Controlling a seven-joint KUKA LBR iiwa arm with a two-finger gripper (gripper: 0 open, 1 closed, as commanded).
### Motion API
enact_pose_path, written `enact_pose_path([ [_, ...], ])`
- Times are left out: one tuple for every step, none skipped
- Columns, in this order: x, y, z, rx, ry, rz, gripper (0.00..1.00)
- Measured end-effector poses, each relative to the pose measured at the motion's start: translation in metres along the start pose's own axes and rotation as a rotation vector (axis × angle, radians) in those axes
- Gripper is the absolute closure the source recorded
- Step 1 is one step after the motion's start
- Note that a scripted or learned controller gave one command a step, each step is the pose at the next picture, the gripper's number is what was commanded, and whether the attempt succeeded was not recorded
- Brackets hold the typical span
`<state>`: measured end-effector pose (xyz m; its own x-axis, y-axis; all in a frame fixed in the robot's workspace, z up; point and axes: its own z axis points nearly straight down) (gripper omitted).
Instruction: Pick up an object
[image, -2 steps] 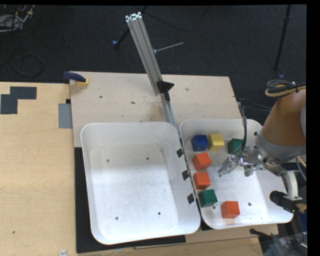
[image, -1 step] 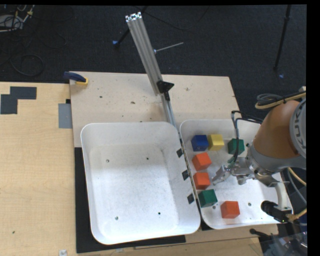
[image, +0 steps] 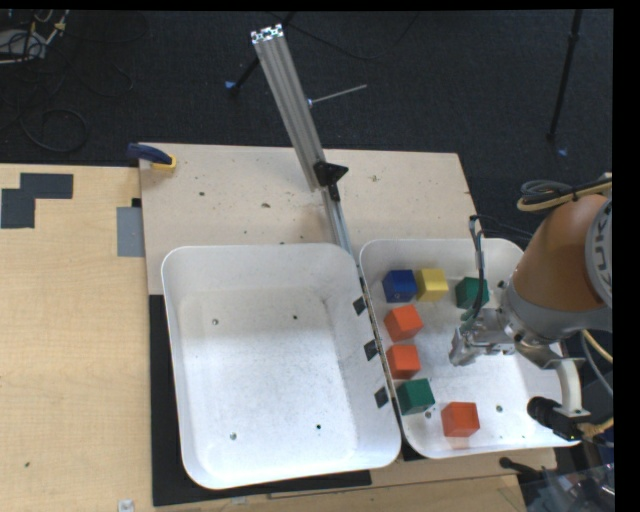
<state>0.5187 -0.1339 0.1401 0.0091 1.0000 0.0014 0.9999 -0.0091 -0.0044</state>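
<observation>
The right bin (image: 500, 425) holds several blocks: a blue one (image: 399, 285), a yellow one (image: 433, 284), a dark green one (image: 470, 292) at the back, two orange ones (image: 404, 322) (image: 403, 359), a green one (image: 415, 396) and an orange-red one (image: 460, 419) near the front. My gripper (image: 468, 347) hangs low over the bin floor, right of the orange blocks and just in front of the dark green block. I see nothing between its fingers, and their spacing is unclear from this angle.
The left bin (image: 200, 300) sits beside the right one, with black clips (image: 366, 348) along the shared rim. A slanted aluminium bar (image: 295, 105) rises behind the bins. A blue and yellow clamp (image: 152, 156) lies at the board's back left corner.
</observation>
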Motion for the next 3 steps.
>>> enact_pose_path([
  [0.000,-0.001,-0.063,-0.008,-0.002,-0.010,1.00],
  [-0.001,0.000,-0.114,-0.008,-0.002,-0.010,1.00],
  [0.042,0.027,-0.119,-0.004,0.000,-0.013,1.00],
])
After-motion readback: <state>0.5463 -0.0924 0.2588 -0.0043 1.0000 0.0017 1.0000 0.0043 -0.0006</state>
